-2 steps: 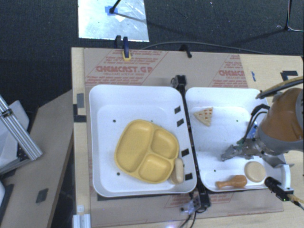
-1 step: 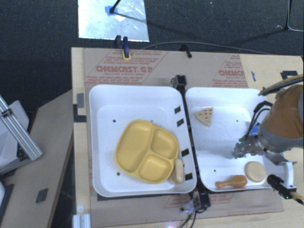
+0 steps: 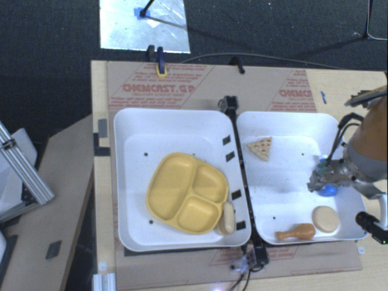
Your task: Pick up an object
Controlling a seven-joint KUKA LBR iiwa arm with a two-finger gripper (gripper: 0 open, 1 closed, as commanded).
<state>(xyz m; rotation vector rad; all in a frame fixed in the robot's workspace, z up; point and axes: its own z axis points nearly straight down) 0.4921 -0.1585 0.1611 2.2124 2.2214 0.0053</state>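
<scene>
Currently: bench under printed cardboard, carrying two glossy white bins. Left bin holding a yellow plastic divided tray, beige lump at its rim. Right bin holding the pincer, low near the right wall, directly over a small blue rounded object — likely target, touching or nearly so. Can't tell pincer state. Smaller, toward the front: round pale disc, tan drumstick shape lying left-right; triangular cracker-like wedge at back.
</scene>
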